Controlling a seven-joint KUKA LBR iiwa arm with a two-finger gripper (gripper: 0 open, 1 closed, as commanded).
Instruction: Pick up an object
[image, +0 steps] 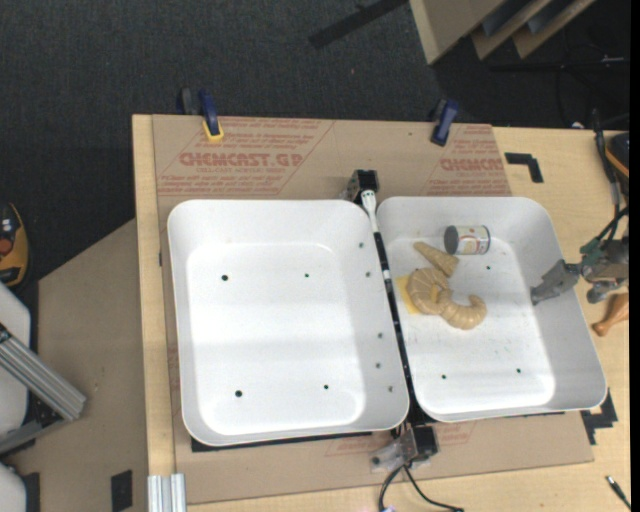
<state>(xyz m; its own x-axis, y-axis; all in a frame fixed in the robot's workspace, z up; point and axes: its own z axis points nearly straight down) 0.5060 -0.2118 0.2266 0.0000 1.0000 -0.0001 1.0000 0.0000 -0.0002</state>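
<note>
The claw (552, 283) sits at the right bin's (560, 370) right rim, its state impossible to tell. The croissant (445, 298), cone (437, 257) and can (468, 240) cluster near the divider, probably dropped there, ungrasped.

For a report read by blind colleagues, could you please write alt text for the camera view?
Two shallow white bins sit side by side on a brown board; the right bin holds a small can lying on its side and tan croissant-shaped pieces near its left wall. The left bin is beside it. The robot's claw reaches over the right bin's right rim, apart from the objects.
</note>
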